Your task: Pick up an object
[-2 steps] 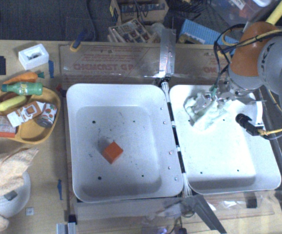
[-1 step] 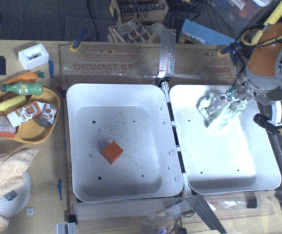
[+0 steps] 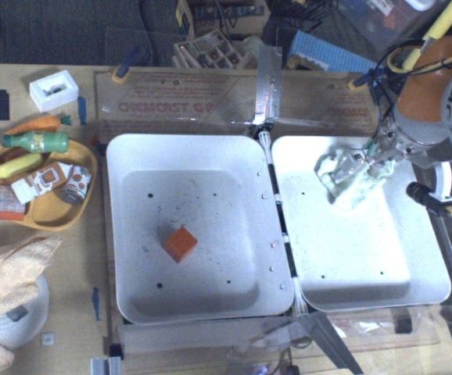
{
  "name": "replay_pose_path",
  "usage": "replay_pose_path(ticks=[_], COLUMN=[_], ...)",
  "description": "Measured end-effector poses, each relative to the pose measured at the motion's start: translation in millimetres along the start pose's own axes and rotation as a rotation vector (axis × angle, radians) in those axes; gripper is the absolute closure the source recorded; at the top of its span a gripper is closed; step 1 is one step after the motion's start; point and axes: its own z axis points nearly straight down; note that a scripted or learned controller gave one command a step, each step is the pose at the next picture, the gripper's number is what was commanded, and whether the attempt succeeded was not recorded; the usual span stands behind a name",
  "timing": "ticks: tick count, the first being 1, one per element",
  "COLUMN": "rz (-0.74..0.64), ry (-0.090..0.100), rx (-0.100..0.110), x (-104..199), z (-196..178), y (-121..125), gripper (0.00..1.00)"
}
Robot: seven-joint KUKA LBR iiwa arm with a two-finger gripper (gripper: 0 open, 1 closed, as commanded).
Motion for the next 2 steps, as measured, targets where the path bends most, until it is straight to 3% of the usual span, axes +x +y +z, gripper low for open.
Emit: replay_pose_path(ticks=[1, 2], rz=[0.046, 0.046], ry=[0.014, 0.014], rx=[0.002, 0.002], x=[-6.2, -6.2], z=[0.0, 0.0], y=[0.9, 0.9], gripper=[0.0, 0.0])
